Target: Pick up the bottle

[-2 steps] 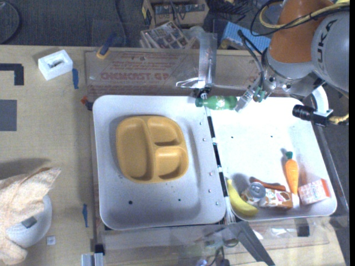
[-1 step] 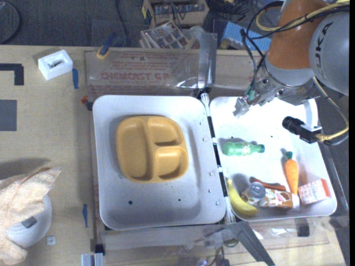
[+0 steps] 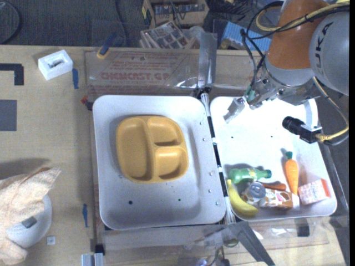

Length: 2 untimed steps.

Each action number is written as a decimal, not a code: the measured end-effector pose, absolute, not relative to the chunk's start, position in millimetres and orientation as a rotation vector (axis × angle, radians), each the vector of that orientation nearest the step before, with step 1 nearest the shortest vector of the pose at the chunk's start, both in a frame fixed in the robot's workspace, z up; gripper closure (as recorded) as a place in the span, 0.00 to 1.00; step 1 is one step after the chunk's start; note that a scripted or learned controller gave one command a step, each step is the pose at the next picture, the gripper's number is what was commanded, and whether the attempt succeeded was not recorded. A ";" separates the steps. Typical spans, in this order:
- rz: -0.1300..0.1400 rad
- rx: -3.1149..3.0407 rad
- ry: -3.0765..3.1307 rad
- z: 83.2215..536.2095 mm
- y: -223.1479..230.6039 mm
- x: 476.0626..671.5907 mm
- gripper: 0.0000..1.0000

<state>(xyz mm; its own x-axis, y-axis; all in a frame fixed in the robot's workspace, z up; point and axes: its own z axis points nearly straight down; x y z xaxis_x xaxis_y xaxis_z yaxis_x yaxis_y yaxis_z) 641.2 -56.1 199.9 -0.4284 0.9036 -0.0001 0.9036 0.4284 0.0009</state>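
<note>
Two shallow white bins lie side by side on the bench: the left bin (image 3: 105, 148) and the right bin (image 3: 260, 140). Nearest the camera, along the right bin's front wall, a cluster of items lies packed together: one yellow banana (image 3: 239, 200) at the front left corner, one round metal can (image 3: 255, 191) touching it, one orange-red carton (image 3: 278, 197) partly under the can, and one small red-and-white box (image 3: 314, 192) toward the right wall. One green bottle (image 3: 249, 174), the task object, lies on its side just behind the banana and can, its neck pointing right. One carrot (image 3: 291, 172) lies just right of the bottle's neck, green top pointing away from the camera. The left bin holds one yellow divided tray (image 3: 151, 148) with three compartments, near its centre. Farther back, the arm (image 3: 310, 35) reaches in from the right, its orange band (image 3: 297, 24) above the wrist; the gripper (image 3: 235, 109) hangs over the rear left part of the right bin, well apart from the bottle, tilted down toward the left. Nothing is seen between its fingers, and how far they stand apart cannot be made out. One black cylindrical fitting (image 3: 297, 127) projects near the wrist. The carton's markings are too small to read, and the arm is cut off at the frame's right and top.
</note>
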 end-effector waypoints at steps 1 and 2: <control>0.001 1.626 2.685 132.4 -123.9 594.9 0.00; 0.001 1.549 2.733 97.1 -100.0 523.2 0.00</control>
<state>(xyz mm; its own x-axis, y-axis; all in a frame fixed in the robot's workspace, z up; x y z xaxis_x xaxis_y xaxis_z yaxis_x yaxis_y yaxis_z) 523.2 -100.0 97.1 -0.5139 0.8579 0.0000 0.8579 0.5139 0.0008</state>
